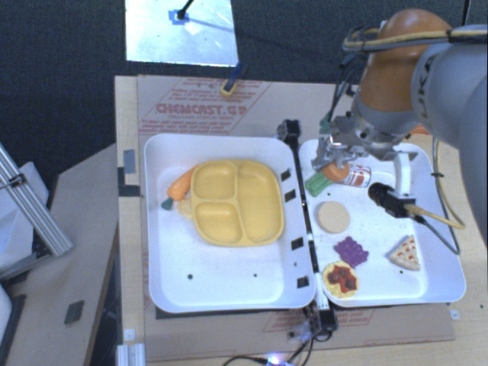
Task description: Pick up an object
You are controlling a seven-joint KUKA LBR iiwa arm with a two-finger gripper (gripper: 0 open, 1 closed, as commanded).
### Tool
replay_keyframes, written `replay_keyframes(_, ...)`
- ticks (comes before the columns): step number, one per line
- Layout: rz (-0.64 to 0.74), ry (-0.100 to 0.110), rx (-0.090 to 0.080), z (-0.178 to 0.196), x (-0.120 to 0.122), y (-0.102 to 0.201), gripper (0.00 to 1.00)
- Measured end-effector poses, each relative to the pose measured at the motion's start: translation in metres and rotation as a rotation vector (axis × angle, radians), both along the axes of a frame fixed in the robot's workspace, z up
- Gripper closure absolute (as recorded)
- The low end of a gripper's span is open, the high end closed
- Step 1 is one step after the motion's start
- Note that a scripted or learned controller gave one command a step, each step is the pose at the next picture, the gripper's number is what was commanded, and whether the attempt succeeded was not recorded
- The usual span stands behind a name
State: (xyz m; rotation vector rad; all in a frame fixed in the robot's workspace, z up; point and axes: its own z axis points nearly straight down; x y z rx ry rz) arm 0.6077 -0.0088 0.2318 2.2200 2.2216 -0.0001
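Note:
My gripper [330,161] hangs low over the far left corner of the right bin [438,277]. Right under it lie an orange toy piece [336,172] and a green piece [316,182], with a small white and red can [357,177] just to their right. The gripper's body hides part of the orange piece, and I cannot make out whether anything is gripped. Nearer the front of this bin lie a tan round cookie [333,216], purple grapes [351,250], a pizza slice [405,253] and a small dish of pasta with red sauce [341,278].
The left bin [221,292] holds a yellow divided plate [232,202] and a carrot [178,185] tucked at its left edge. A black-clipped divider [300,204] separates the bins. A shiny metal sheet [181,21] lies beyond the bench.

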Motion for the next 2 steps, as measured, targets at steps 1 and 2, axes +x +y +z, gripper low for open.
replay_keyframes(1,0.003,-0.002,0.001,0.003,0.005,0.002,1.0)
replay_keyframes(2,0.005,-0.001,0.0,-0.002,0.015,0.002,1.0)
